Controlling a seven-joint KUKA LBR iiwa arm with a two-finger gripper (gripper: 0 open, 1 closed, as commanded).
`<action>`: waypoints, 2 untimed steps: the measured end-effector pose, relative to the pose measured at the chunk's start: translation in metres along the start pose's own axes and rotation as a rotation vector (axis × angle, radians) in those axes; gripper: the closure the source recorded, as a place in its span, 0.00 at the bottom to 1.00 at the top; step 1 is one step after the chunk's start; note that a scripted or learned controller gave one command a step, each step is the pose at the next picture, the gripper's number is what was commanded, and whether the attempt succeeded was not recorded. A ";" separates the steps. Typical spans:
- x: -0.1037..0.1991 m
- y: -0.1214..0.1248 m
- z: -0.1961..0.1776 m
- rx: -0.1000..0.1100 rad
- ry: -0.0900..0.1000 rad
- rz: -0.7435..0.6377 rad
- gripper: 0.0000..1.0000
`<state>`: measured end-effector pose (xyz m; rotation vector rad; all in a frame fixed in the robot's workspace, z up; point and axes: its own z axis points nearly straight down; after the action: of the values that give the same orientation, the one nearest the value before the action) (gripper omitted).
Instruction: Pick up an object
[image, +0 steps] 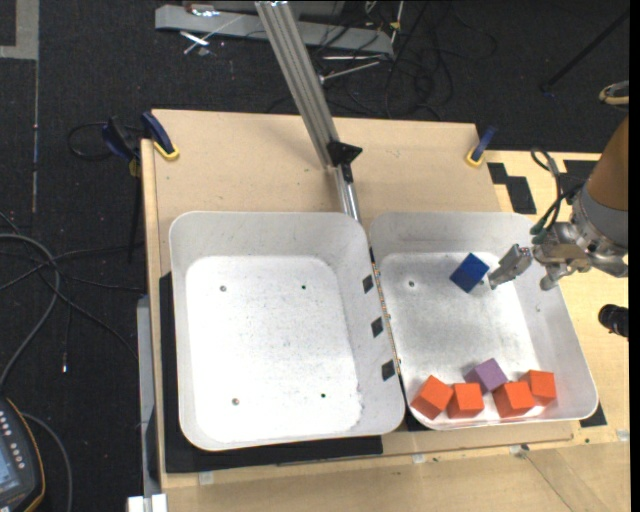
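— Where is the blue cube (469, 272)?
— In the right bin (560, 320), upper middle, just beside my jaws.
— And your jaws?
— Spread, holding nothing. Four orange cubes (433, 396) and a purple cube (489, 374) line the near wall.

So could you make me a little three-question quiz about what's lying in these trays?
1. True or false: the blue block lies in the left bin.
2. How many orange blocks sit along the near edge of the right bin?
   A. two  B. four  C. six
3. Fill in: among the orange blocks sits one ______ block.

Key:
1. False; it lies in the right bin, just beside the gripper.
2. B; one, two, three, four.
3. purple
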<state>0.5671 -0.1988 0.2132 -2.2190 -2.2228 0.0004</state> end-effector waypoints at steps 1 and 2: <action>-0.007 0.074 0.117 -0.004 -0.001 -0.002 0.00; -0.008 0.073 0.105 -0.004 -0.004 -0.004 1.00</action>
<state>0.6401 -0.2065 0.1086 -2.2187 -2.2313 0.0002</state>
